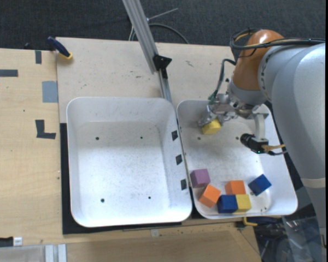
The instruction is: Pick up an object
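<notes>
Reaching in from the right, the grey arm (295,97) is the biggest thing in frame, orange band above the wrist, hanging over the far end of the right bin (279,201).

Table (109,64): tan board, two white bins side by side. Left bin (76,146) shows bare speckled floor. All the blocks sit in the right one.

Claw (216,116) is low at the far-left part of the right bin. Yellow block (211,126) sits directly at its tip, on the side toward the camera, touching or nearly so. From this slanted view I cannot tell whether the fingers are open or shut, or whether the block is between them or just under them. Judgement: this block is the pick target, and the grab is not confirmed.

Key relation: the block is right at the claw, tilted, one corner pointing down-left. It is roughly cubic, so no real long axis. Everything else lies well apart at the near end of the bin.

Count, right bin:
- yellow: 2 (one at the claw, one in the near cluster (243,202))
- orange: 2 (209,195)
- blue: 2 (259,184)
- purple: 1 (200,177)

Seven blocks in all.
</notes>
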`<action>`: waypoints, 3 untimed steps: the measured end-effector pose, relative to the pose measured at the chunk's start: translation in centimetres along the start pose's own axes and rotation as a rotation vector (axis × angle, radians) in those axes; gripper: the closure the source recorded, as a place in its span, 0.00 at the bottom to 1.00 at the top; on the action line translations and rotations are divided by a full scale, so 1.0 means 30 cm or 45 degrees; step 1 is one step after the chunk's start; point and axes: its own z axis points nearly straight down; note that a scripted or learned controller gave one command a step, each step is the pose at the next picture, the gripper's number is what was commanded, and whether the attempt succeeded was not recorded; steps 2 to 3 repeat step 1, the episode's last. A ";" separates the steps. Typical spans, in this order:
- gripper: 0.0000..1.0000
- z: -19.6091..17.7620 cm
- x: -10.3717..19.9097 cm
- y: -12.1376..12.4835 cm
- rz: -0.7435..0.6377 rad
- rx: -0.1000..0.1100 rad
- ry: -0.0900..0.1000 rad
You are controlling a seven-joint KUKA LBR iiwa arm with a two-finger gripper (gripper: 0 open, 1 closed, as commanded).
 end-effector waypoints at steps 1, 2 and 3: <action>1.00 -0.320 0.221 0.065 -0.005 -0.013 0.007; 1.00 -0.320 0.221 0.065 -0.005 -0.013 0.007; 1.00 -0.320 0.221 0.065 -0.005 -0.013 0.007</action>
